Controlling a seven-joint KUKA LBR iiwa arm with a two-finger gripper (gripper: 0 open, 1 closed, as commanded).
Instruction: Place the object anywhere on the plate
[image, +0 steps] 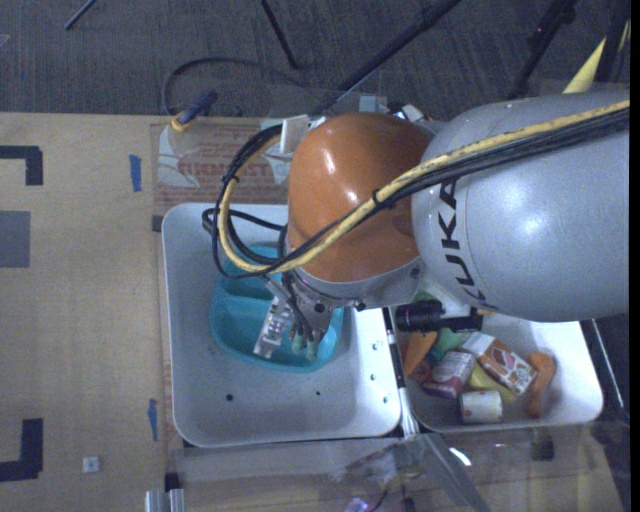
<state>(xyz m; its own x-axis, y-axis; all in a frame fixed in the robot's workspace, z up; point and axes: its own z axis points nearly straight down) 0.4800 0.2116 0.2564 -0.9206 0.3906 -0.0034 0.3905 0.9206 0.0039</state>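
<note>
Grey arm (520, 190) hides blue plate (235, 325) — toys (480, 375) beside.

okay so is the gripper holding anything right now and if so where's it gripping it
Cannot be told. The gripper sits low over the blue plate, and the arm hides whatever might be between its fingers.

The one camera is fixed above the bench (80, 300) and looks down at a slant. The left bin (190, 400) lies at centre, the right bin (580, 400) at lower right. The arm (520, 200) is near the lens, in the upper right.
</note>
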